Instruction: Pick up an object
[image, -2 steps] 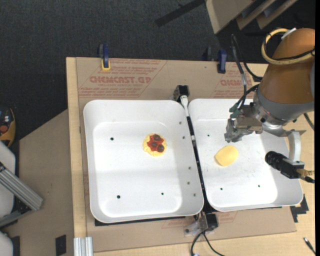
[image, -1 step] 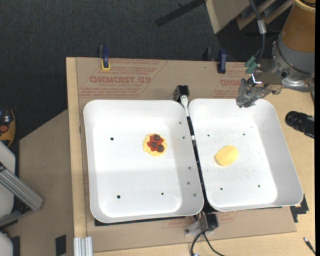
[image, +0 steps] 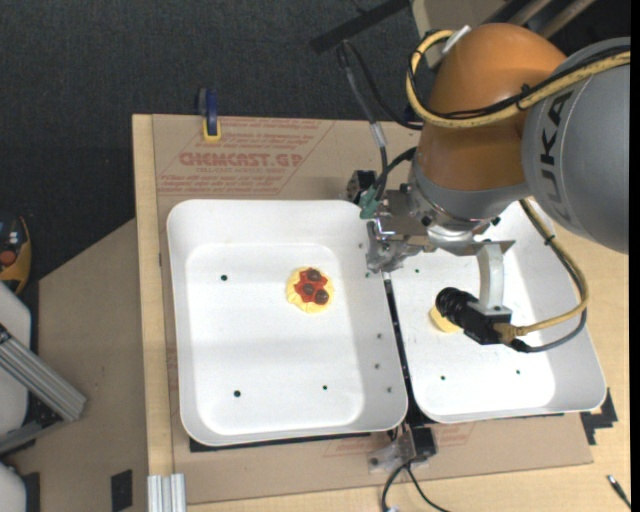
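Observation:
A small yellow object topped with red and dark berries lies in the left bin, a little above and right of its middle. My gripper hangs under the big orange and grey wrist, over the ridge where the two bins meet, near their far end. It stands about a hand's width right of the yellow object and apart from it. The wrist hides most of the gripper. A small pale yellow bit peeks out in the right bin; what it is cannot be told.
The arm covers the far half of the right bin. A brown board with red lettering lies behind the bins, with a blue and yellow clamp on its far edge. Cables run above the gripper.

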